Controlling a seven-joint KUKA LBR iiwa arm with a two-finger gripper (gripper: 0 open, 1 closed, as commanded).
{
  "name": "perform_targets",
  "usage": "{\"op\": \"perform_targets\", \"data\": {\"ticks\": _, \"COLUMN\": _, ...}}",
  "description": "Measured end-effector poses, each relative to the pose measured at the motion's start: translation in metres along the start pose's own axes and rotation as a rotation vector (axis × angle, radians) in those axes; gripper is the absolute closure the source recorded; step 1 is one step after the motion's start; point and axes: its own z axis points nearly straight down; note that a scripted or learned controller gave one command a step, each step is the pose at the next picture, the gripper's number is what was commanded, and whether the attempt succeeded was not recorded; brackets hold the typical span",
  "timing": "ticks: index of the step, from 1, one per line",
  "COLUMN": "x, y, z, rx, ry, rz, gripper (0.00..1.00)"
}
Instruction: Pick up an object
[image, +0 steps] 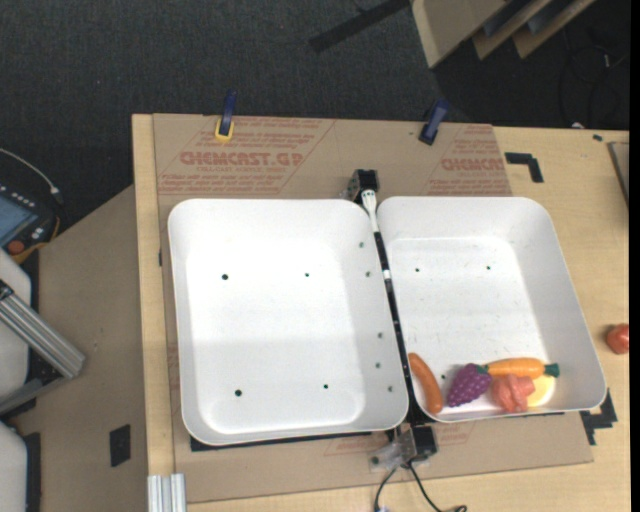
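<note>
Several toy foods lie along the near edge of the right bin (470, 215). An orange sausage-shaped piece (425, 382) leans by the bin's left wall. Beside it sits a purple bunch of grapes (467, 384). To the right are an orange carrot with a green top (521, 367), a red piece (510, 393) and a pale yellow piece (540, 392), all touching in one cluster.
The left bin (200, 225) adjoins the right one along a black divider (383, 275). Both rest on a cardboard sheet (300, 150) held by two clamps (226, 120) at the far edge. A small red object (617, 338) lies outside the bins at the right.
</note>
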Motion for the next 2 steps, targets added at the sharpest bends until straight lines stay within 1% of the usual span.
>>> {"op": "perform_targets", "data": {"ticks": 1, "x": -0.001, "y": 0.0, "z": -0.037, "rx": -0.012, "ry": -0.005, "rz": -0.001, "gripper": 1.0}}
{"op": "perform_targets", "data": {"ticks": 2, "x": 0.0, "y": 0.0, "z": 0.004, "rx": 0.0, "ry": 0.0, "rz": 0.0, "gripper": 1.0}}
